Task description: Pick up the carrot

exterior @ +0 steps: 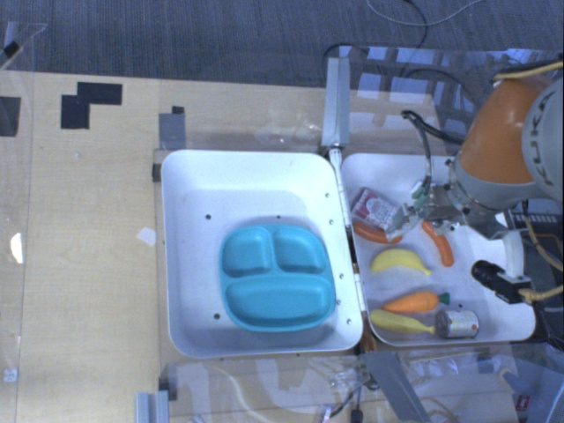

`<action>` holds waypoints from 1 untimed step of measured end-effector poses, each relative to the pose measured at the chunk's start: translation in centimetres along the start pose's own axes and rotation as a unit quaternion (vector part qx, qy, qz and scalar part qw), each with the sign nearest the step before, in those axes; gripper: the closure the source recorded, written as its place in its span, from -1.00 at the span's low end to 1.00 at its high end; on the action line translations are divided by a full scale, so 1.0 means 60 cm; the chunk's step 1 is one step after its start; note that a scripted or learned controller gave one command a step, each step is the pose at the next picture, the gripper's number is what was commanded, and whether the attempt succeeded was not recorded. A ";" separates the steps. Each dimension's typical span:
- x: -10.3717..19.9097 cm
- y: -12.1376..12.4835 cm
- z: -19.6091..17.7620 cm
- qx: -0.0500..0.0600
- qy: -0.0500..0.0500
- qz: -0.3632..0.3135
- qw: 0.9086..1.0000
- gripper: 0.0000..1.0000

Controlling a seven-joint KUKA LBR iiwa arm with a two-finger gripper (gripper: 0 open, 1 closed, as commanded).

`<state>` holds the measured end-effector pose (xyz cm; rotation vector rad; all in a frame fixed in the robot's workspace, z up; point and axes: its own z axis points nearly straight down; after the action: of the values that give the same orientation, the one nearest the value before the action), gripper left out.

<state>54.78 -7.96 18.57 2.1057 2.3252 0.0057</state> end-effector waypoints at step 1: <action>-0.018 -0.022 0.161 -0.003 0.000 -0.073 0.997 -1.00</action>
<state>53.61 -9.18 8.93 1.9267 2.4685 0.0119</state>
